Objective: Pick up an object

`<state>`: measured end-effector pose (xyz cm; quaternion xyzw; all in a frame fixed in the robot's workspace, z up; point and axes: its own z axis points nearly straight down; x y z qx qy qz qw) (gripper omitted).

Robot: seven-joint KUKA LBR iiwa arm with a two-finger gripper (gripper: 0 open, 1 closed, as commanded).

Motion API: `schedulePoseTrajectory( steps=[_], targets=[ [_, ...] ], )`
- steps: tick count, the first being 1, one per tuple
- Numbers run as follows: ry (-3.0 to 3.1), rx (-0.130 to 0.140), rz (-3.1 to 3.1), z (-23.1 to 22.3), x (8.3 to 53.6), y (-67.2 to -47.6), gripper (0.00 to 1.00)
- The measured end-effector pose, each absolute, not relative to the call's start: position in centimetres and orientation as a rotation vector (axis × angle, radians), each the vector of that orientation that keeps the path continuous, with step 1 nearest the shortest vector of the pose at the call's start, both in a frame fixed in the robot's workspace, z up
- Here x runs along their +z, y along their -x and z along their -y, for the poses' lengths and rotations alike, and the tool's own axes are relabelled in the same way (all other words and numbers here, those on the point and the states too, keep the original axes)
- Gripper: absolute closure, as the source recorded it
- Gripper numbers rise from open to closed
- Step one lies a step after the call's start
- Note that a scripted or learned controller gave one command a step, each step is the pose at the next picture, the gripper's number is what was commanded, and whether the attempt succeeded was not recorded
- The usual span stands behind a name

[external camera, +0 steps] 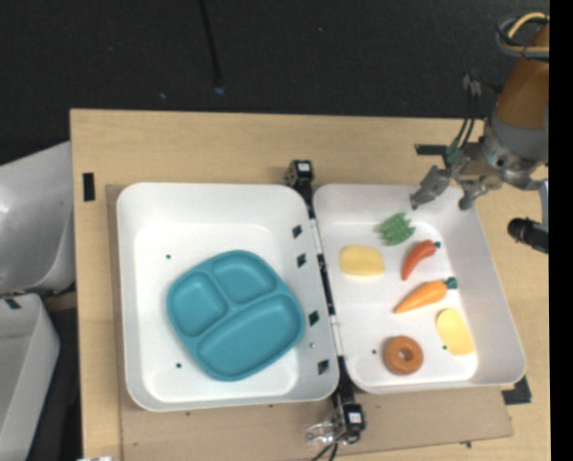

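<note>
Plate [234,314] of blue plastic, divided into three compartments, lies in the left bin [142,257]; it looks stiff and light, but broad and flat, so a two-finger grasp would have only its rim to bite on, which I judge awkward. In the right bin [492,286] the toy foods lie apart from one another; a yellow rounded piece [362,261] sits nearest the divider, likely light and smooth, best pinched across its shorter width; below it a brown doughnut [402,354] lies flat, and its ring offers one side to close on; a green leafy piece [395,228] lies near the bin's far edge, small and irregular, probably the closest candidate to the arm; a red chilli pepper [419,256] and an orange carrot [424,295] lie slanted, both slim and probably slippery, to be taken across the middle rather than along their length; a pale yellow piece [454,331] lies near the front right corner. The gripper [450,189] hovers above the bin's far right corner, just beyond the green piece; its fingers stand spread apart and nothing sits between them.
</note>
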<state>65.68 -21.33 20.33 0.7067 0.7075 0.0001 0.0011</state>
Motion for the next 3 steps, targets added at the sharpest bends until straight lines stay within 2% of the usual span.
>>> schedulePoseTrajectory(
  steps=[2, 3],
  targets=[
    [-2.217, 0.001, -2.220, 22.5, 10.1, -66.0, 0.00],
    [-2.208, 0.004, -2.219, 22.6, 11.8, -66.2, 1.00]
  ],
)
